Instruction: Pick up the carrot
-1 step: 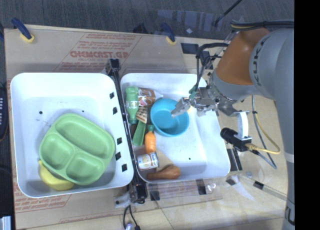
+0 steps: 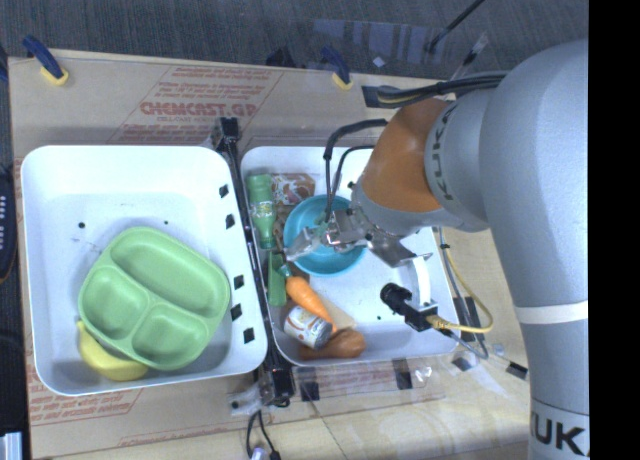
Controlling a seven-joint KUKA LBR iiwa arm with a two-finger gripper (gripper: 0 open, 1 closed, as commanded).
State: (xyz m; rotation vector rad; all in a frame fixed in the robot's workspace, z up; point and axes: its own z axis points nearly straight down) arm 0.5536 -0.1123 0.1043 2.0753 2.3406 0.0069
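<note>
hovering: gripper [image 2: 322, 239] over blue bowl [image 2: 318, 238] | fingers: cannot tell | carrot [image 2: 306, 296] lying in right bin [image 2: 420, 340]

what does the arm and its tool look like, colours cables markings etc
The arm is bulky, rounded and light grey, with an orange band above the wrist. Black cables loop beside that band. Dark letters "UK" show on the lowest grey segment. The tool is a small metallic silver assembly at the arm's tip.
</note>
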